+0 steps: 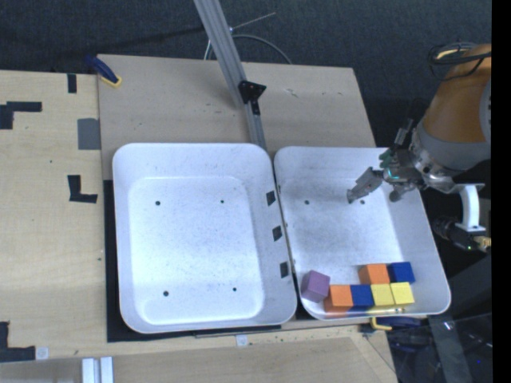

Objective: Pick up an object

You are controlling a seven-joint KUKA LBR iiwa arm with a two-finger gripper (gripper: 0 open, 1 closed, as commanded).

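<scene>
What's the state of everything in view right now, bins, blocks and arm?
Left bin: holds nothing, sits flat on the bench.
Right bin: holds all the blocks, grouped at its near edge.
Purple block: tilted, slightly apart from the rest.
Orange, blue and yellow blocks: packed together in two rows, touching.
Gripper: above the right bin's far part, holding nothing, away from the blocks.

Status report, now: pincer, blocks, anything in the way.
Pincer over right bin, upper part, holding nothing visible. Blocks clustered at the bin's near edge: purple block, orange, blue, yellow beside it, all untouched. Bare bin floor between pincer and blocks.
</scene>
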